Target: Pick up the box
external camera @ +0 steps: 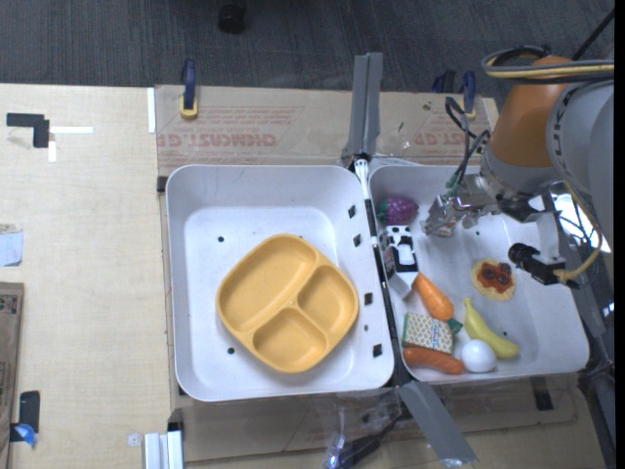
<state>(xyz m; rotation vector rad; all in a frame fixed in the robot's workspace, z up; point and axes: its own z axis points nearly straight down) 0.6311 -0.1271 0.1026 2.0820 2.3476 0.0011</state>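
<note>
Pale wooden bench (88, 262) against dark grey carpet (293, 18) — two white bins (186, 291). The box (428, 332) lies low in the right bin; the hand (441, 218) hovers above, grip unclear.

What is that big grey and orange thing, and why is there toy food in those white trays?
That is a robot arm, seen by a camera looking down from above. Its end effector, the grabbing part, hangs over the right bin. That bin holds toy food: purple grapes, a carrot, a banana, a white egg, a tiny pizza and a small box. The left bin holds a yellow divided plate. The robot should pick up the box, but it holds nothing yet.
</note>
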